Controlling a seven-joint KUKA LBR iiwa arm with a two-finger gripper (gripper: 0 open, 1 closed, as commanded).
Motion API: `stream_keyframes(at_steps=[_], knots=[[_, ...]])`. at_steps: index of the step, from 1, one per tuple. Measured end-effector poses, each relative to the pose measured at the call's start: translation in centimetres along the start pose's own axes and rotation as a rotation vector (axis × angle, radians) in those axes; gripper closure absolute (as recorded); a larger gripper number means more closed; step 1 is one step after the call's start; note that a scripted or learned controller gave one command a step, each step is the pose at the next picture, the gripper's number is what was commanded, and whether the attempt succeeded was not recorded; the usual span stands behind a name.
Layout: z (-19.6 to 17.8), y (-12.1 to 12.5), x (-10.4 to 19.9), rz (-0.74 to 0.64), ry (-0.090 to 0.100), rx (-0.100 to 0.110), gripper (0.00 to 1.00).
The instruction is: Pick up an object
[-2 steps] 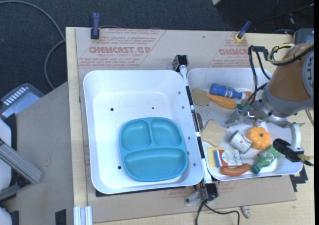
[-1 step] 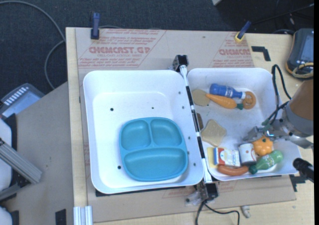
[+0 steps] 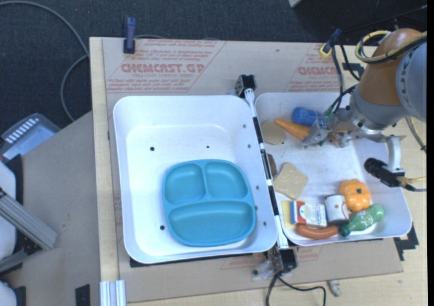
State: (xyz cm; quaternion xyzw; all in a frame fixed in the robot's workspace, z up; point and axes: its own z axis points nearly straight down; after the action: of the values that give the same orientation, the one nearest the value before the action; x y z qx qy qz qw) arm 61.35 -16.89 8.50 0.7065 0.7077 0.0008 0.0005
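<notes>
Your claw (image 3: 324,134) sits low in the right bin (image 3: 400,220) beside the carrot (image 3: 294,128) and blue piece (image 3: 306,117), its grip state unclear, so centre on the carrot before closing

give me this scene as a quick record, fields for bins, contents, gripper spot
left bin: holds a blue divided plate
right bin: holds toy food
far end of right bin: carrot, blue item
middle: bread slice
near end: sausage, small can, orange pumpkin, green bottle
gripper: low over the far end of the right bin, beside the carrot
held item: cannot tell
</notes>
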Motion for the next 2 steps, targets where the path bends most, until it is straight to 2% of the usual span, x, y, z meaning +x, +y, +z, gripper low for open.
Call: stream_keyframes(at_steps=[1,2], knots=[[-5.7,3.8,7.1,0.000,0.000,-0.002,0.00],[0.0,3.5,7.2,0.005,0.002,0.015,0.00]])
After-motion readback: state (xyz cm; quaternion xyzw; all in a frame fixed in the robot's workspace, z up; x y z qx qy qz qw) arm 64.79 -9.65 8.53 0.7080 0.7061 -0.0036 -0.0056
